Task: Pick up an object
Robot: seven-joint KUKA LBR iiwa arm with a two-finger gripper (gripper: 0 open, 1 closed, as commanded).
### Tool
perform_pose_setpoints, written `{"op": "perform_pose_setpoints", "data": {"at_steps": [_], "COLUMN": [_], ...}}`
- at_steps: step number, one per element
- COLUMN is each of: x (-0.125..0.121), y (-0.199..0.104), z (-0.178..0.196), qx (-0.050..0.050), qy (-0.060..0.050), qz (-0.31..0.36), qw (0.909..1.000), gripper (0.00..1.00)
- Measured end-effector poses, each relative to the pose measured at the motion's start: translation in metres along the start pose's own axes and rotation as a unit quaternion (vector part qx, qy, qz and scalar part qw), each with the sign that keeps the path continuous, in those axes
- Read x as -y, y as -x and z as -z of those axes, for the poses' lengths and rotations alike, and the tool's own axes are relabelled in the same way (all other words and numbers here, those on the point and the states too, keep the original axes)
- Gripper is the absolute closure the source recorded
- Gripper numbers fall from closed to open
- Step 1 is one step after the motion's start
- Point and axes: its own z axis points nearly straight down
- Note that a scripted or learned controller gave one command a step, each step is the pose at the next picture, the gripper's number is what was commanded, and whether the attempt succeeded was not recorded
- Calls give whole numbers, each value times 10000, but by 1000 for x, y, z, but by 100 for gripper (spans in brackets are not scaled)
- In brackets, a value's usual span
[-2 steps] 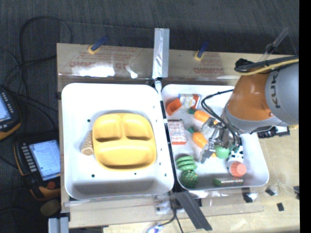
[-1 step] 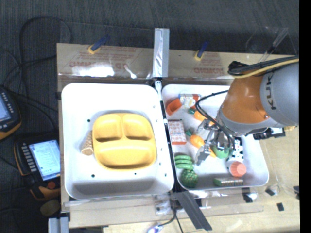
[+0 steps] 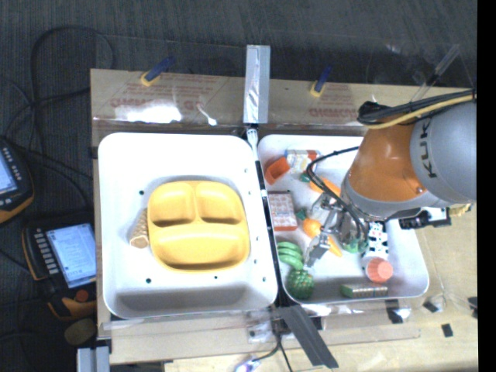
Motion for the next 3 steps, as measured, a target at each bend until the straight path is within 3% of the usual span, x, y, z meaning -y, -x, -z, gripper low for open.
{"op": "perform_pose_setpoints", "data": {"at_steps": [1, 2, 3], "x": [-1, -47, -113], "y": [2, -2, 28], "z": [11, 93, 141], "qx": [14, -94, -94], "qy": [-5, 6, -18], "qz": [11, -81, -1499], "qw": [10000, 9999, 9887], "gripper": [100, 100, 100]}}
